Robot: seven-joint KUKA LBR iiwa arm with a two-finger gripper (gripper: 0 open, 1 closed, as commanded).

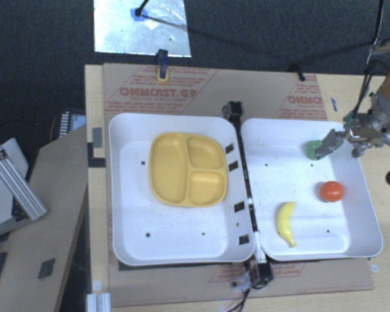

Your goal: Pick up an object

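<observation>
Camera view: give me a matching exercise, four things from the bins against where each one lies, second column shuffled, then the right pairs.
Things:
1. yellow divided plate
2. banana
3. orange-red ball
4. green object

Places:
A. right bin, far side, by the pincer
B. left bin, middle
C. right bin, near side, towards the divider
D. right bin, towards its right wall

Pairs: 1-B, 2-C, 3-D, 4-A

A gripper [341, 143] finger covers part of the green object [311, 149]; the arm [389, 112] is cut off at the frame's right edge.
</observation>
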